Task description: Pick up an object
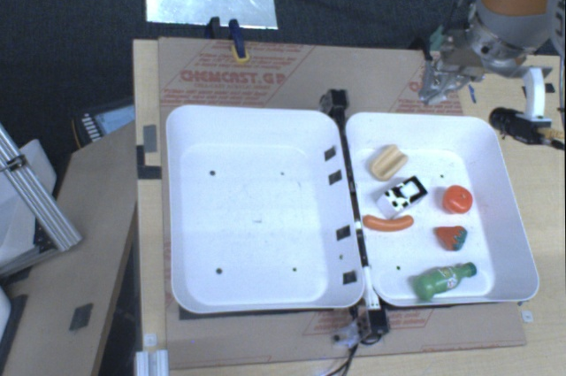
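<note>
Green bottle (444, 280) at 6 o'clock of right bin (508, 188), strawberry (450, 236) and tomato (457, 199) at 3, hotdog (388, 223) and black-white cube (403, 195) mid, bun (387, 160) at 12. Gripper (437, 91) hovers beyond the bin's 12 o'clock rim, holding nothing; finger gap: can't tell.

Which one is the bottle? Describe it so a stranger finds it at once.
Go to the right-hand bin, then to its near edge. There the green bottle lies on its side, the only green thing, below the strawberry and the sausage.
</note>
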### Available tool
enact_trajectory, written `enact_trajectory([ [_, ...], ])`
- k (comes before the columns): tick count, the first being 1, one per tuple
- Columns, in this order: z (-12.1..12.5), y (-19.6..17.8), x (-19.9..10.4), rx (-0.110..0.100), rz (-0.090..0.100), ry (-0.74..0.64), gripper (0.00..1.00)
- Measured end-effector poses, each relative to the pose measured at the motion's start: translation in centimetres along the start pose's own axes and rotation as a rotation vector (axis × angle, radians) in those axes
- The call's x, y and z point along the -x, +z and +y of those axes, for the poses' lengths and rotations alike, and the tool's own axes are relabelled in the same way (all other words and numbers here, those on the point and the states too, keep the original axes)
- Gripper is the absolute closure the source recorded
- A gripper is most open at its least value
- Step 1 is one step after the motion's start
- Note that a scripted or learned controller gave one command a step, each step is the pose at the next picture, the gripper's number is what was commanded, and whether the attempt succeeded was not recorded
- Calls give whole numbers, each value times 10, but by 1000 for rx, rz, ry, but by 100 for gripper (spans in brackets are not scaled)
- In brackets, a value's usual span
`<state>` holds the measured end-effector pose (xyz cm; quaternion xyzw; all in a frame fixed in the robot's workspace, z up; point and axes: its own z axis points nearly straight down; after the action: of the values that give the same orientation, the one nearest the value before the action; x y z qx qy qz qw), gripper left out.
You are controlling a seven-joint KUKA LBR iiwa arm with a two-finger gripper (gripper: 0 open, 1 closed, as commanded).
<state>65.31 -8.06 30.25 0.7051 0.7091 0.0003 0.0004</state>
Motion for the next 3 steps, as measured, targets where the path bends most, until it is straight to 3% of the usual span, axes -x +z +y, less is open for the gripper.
enact_trajectory([
  [1, -81, 48, 4, -9, 2, 7, 100],
  [2, -97, -55, -73, 10, 2, -7, 100],
  [3, -122, -78, -127, 3, 2, -3, 100],
])
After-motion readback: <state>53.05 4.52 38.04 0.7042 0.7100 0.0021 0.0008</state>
